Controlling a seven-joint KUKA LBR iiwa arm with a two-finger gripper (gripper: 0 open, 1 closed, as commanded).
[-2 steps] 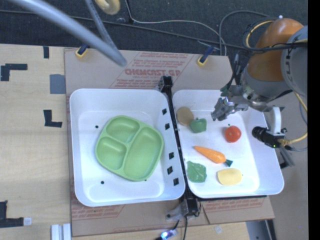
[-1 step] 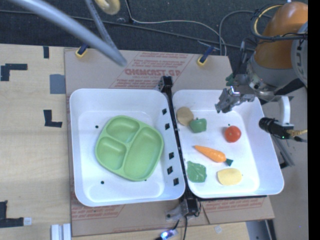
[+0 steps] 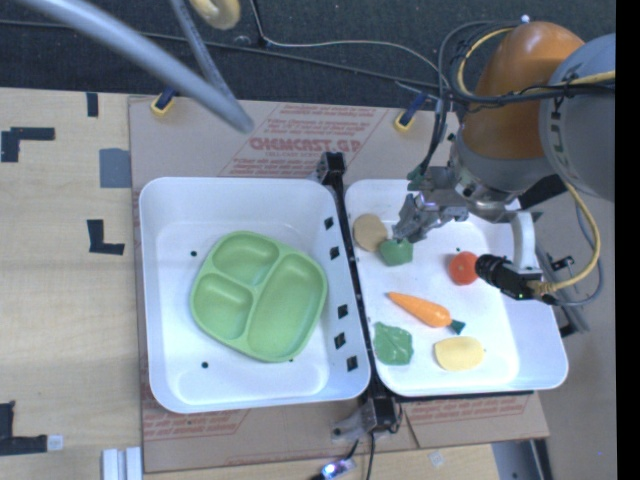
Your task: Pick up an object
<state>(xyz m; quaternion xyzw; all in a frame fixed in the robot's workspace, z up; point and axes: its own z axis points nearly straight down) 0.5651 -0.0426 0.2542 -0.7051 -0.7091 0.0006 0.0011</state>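
Over right bin (image 3: 540,373), claw (image 3: 408,230) meets green block (image 3: 396,252), grip state unclear; crowding tan piece (image 3: 369,232) risks slip.

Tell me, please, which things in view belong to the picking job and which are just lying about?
In the job:
gripper, down at the green block
right bin, with tan round piece, tomato, carrot, green leafy piece, yellow piece

Lying about:
green divided plate in the left bin

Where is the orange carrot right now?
The carrot lies in the right bin, near its middle, between the red tomato above and the yellow piece below.
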